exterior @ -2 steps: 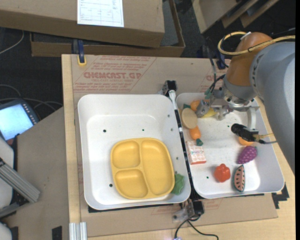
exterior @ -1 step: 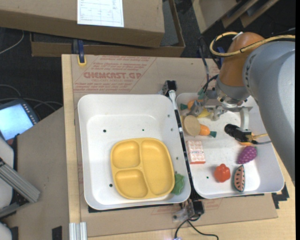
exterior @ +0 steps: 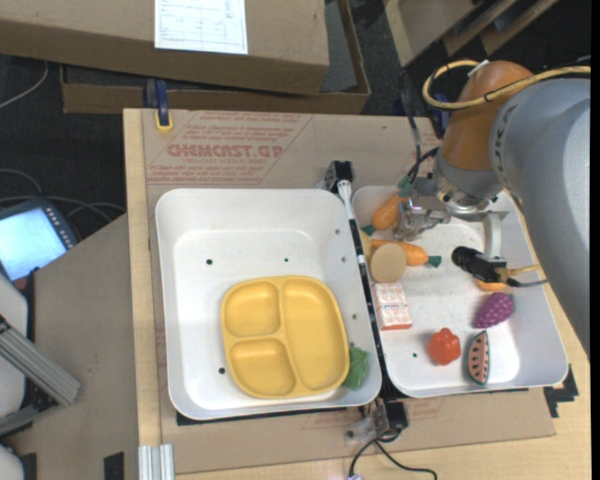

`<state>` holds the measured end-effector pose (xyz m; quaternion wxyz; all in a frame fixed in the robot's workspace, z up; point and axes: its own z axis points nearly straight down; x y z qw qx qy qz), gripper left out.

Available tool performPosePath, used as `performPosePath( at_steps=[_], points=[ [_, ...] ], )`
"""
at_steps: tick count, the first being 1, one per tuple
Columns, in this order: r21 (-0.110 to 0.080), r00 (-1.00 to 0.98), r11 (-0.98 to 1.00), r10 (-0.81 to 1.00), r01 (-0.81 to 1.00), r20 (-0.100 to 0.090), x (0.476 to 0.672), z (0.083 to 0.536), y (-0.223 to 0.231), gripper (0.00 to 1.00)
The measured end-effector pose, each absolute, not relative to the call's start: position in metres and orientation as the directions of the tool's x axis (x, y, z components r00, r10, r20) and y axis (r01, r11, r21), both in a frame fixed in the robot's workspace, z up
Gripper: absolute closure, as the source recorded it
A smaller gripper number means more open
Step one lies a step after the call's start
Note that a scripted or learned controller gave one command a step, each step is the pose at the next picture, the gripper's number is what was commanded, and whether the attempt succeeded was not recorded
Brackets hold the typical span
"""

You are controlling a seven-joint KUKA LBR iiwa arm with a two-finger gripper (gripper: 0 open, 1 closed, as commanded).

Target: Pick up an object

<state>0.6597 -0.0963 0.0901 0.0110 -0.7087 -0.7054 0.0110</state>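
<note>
Whether the gripper's fingers were parted or closed could not be told; it hung just beside the carrot, which lay in the far left corner of the right bin. The carrot looked small, orange, smooth and tapered. So close to the wall, it would likely slip away, or a finger would strike the rim.

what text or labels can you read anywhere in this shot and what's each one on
"CHEMCAST GP", red print on the brown protective sheet under the bins; the smaller red lines around it are too blurred to read.
White printed form on the cardboard box at the top: too small to read.
Small red and white packet in the right bin: print too blurred to read.
</note>
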Motion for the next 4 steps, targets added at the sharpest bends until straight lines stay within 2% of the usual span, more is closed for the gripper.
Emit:
performPosePath(
  at_steps=[1,2,3,4],
  points=[
    [-0.027,0.004,-0.004,1.000,1.000,-0.001,0.661,0.091,-0.096,0.00],
    [-0.031,0.005,-0.005,1.000,1.000,-0.001,0.660,0.101,-0.097,1.00],
    [-0.034,0.005,-0.005,1.000,0.999,-0.004,0.659,0.100,-0.098,0.00],
    [0.005,0.002,-0.002,1.000,1.000,0.003,0.641,0.088,-0.120,0.00]
  ],
)
